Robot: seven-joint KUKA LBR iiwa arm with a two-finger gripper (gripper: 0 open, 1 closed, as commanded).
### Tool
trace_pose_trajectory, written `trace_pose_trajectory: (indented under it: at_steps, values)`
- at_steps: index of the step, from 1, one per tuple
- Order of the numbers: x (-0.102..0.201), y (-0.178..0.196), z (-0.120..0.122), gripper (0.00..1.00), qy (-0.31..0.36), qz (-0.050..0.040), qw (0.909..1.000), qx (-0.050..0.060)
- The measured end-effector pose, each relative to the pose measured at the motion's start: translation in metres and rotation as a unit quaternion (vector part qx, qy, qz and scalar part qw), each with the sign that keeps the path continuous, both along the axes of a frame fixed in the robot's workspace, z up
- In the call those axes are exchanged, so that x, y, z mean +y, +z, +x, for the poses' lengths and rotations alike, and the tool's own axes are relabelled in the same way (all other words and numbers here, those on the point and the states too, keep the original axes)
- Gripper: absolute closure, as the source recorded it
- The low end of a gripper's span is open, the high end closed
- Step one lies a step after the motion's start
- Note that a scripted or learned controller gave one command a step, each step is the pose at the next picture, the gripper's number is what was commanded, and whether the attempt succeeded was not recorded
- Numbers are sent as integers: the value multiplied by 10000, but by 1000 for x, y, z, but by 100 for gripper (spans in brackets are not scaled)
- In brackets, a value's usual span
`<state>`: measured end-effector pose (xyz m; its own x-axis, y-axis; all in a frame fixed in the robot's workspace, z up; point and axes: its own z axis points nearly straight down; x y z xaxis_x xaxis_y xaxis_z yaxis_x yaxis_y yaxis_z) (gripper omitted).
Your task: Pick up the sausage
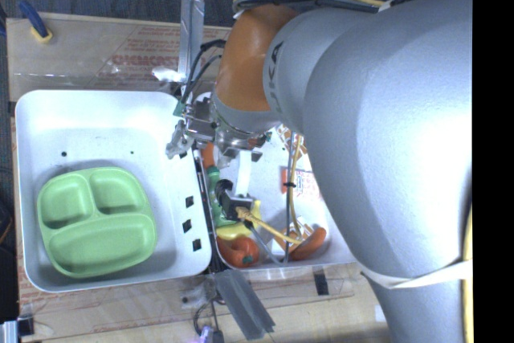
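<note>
sausage [312, 240] at right bin [277, 270] front edge | lying clear of jaws | jaws' state: cannot tell

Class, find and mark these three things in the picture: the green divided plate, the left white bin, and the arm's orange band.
green divided plate [100, 241]: camera view, on its large near compartment.
left white bin [96, 128]: camera view, on its bare floor.
orange band [245, 68]: camera view, on its curved side.

The green plate [96, 221] looks matt plastic, the white bin [56, 112] smooth plastic, the bench [96, 52] pale wood.
</note>
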<state>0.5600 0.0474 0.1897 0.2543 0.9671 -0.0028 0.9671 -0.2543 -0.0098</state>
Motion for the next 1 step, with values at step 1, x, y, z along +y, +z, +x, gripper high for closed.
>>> trace_pose_trajectory:
  at_steps: [1]
  values:
    - [-66,1,44,0,244,4,9997,-20]
